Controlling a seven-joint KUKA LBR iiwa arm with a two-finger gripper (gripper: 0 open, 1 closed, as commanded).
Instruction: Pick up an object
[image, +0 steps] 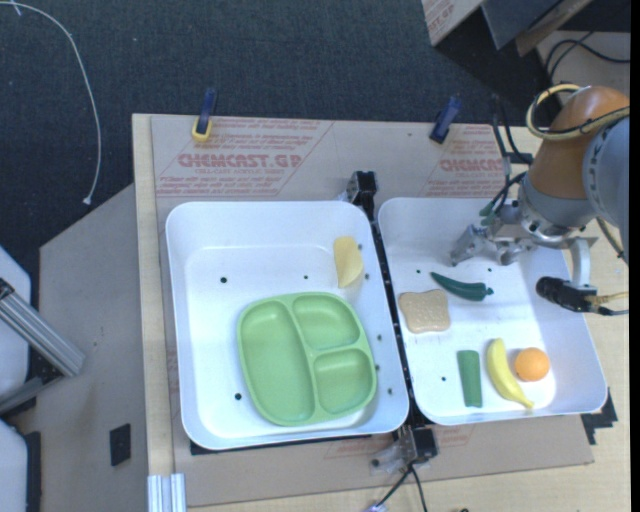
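From the camera above, you see the gripper (478, 247) over the right bin (585, 395), toward its far end, with nothing between its tips; whether they stand apart or together you cannot tell. The nearest thing is the green pepper (461, 286), lying just below and beside the gripper toward the near side, its long axis running roughly left to right across the bin. Bread (425, 311), banana (505, 375) and orange (531, 364) lie farther toward the near rim.

One fixed overhead camera looks down aslant on both white bins (190, 300).
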